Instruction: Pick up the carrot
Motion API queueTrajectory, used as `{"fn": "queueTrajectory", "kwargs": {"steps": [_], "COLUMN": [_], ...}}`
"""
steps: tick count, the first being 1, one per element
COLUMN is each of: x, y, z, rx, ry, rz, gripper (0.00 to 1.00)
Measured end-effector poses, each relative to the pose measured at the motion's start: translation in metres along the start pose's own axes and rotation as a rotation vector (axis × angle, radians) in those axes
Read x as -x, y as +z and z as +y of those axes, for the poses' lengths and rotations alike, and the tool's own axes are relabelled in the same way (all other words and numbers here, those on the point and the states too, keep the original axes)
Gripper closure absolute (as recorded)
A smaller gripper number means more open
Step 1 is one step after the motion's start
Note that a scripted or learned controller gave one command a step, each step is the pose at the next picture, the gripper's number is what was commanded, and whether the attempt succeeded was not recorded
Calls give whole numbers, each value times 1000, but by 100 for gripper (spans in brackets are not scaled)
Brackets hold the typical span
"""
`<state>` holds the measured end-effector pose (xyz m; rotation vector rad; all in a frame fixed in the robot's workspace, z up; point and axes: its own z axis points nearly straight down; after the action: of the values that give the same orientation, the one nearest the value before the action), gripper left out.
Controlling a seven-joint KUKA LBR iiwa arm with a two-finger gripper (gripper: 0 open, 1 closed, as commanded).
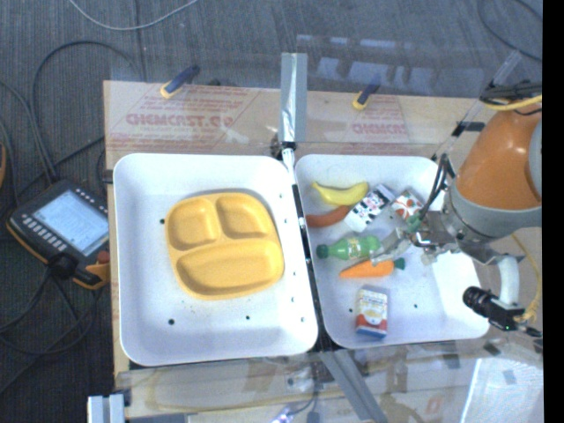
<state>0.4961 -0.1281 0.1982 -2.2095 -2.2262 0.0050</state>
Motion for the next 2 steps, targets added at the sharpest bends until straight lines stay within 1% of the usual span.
{"fn": "queueTrajectory", "kwargs": {"steps": [1,2], "x": [16,3], "y": [54,108], "z": [21,39], "rx": [1,15], "ry": [-67,-458], "rz": [1,-7], "gripper": [0,0]}}
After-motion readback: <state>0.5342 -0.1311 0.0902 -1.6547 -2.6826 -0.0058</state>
